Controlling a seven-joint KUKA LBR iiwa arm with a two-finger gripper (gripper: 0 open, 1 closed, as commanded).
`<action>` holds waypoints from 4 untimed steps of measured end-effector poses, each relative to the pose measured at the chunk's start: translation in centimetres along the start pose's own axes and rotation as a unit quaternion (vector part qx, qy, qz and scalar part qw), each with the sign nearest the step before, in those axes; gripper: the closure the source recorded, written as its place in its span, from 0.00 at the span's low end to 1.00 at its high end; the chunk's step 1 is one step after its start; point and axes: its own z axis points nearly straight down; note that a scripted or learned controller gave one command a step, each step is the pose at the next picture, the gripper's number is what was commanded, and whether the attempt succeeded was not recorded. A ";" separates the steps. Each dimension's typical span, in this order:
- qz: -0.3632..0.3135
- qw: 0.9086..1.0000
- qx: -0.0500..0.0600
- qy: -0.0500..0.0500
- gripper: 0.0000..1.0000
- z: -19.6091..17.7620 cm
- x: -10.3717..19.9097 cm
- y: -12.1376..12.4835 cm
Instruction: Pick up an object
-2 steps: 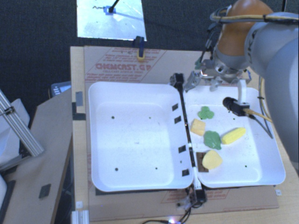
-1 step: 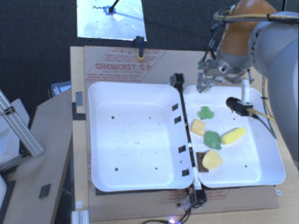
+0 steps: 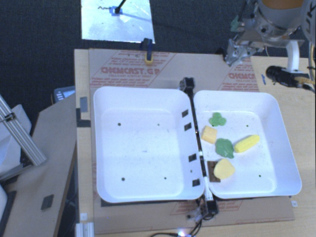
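While pincer (image 3: 236, 57) hovers outside | right bin (image 3: 276, 107): 5 items clustered

The scene is evenly and brightly lit, seemingly from overhead. The white bins (image 3: 143, 95) are nearly washed out, with little surface detail kept. Strong glare is thrown off the metal sheet (image 3: 117, 14) past the bench's far edge. Shadows are faint and soft. The whole picture is slightly soft and grainy, and the arm (image 3: 276, 9) is blurred.
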 end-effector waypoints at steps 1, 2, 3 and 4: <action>-0.002 1.000 0.016 0.002 1.00 13.7 7.9 -2.2; -0.001 1.000 0.000 0.002 1.00 -3.3 12.3 -1.6; -0.001 1.000 0.015 0.000 1.00 10.4 17.8 -1.3; 0.001 1.000 0.009 0.001 1.00 7.4 17.7 -0.9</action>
